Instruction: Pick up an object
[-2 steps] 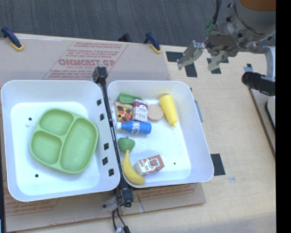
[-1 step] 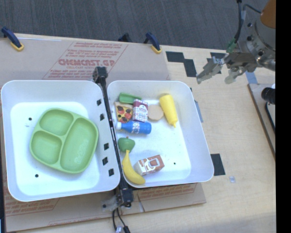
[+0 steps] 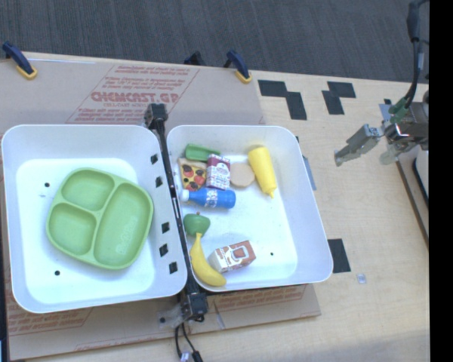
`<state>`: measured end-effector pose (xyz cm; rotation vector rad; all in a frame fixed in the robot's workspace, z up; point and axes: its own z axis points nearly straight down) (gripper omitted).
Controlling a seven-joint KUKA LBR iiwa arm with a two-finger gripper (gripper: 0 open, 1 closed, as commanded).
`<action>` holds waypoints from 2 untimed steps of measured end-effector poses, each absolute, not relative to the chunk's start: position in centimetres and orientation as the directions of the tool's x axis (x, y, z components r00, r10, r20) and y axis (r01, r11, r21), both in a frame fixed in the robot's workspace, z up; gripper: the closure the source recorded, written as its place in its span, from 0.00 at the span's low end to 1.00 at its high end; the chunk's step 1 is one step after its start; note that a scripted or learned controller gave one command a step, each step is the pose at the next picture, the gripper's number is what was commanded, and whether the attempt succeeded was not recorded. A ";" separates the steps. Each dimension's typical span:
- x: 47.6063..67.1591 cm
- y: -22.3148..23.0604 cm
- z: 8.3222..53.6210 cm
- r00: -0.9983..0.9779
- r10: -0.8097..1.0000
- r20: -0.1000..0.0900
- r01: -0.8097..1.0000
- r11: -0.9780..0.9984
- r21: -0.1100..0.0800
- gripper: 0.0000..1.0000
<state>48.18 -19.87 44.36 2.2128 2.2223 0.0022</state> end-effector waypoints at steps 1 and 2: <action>47.7 -21.1 44.0 -0.005 1.000 -0.001 1.000 0.005 0.001 0.00; 47.7 -21.1 41.1 -0.006 1.000 -0.001 1.000 0.006 -0.001 0.00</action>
